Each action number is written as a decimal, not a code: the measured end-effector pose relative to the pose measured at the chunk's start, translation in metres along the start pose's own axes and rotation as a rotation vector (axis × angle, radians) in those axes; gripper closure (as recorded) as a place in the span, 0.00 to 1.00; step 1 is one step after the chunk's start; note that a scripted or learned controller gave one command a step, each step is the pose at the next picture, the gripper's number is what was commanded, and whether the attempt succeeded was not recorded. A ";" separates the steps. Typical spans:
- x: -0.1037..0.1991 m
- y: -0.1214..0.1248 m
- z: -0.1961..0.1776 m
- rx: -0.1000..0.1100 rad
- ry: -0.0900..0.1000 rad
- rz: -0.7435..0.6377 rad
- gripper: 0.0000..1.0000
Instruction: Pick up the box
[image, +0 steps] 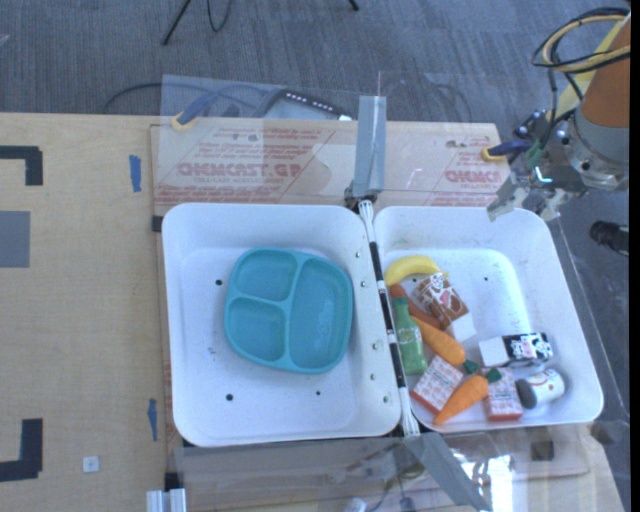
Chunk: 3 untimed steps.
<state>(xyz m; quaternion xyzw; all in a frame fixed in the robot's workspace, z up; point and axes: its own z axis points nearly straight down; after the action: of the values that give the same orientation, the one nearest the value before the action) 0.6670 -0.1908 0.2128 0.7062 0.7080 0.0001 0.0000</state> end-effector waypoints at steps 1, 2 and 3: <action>-0.001 -0.039 0.117 -0.002 -0.001 0.205 0.00; 0.079 0.001 0.127 -0.002 0.000 0.208 0.00; 0.081 0.003 0.116 -0.007 -0.001 0.204 1.00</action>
<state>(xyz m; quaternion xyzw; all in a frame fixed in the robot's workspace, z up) 0.6696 -0.1102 0.0970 0.7746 0.6324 0.0020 0.0028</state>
